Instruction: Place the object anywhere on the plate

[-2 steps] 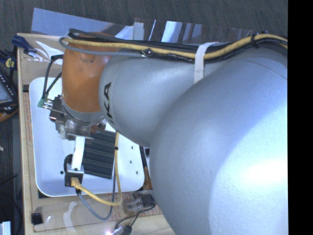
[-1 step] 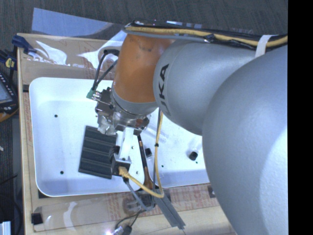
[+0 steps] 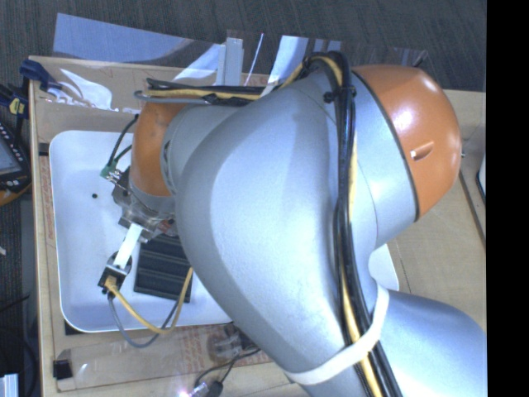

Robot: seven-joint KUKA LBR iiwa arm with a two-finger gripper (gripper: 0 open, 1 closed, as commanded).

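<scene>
One white bin [image 3: 70, 230] sat at the left of the view, its right part covered by the grey arm [image 3: 273, 222]. Contents visible:

- one black ribbed block [image 3: 161, 271] lay toward the bin's lower edge, just beside the wrist and partly under the arm;
- one small dark speck [image 3: 95, 194] lay on the bare floor at upper left.

The gripper [image 3: 147, 217] was low over the bin's middle, open or closed could not be told. Whether the block was the task's object could not be told, and the arm hid much of the bench.
</scene>
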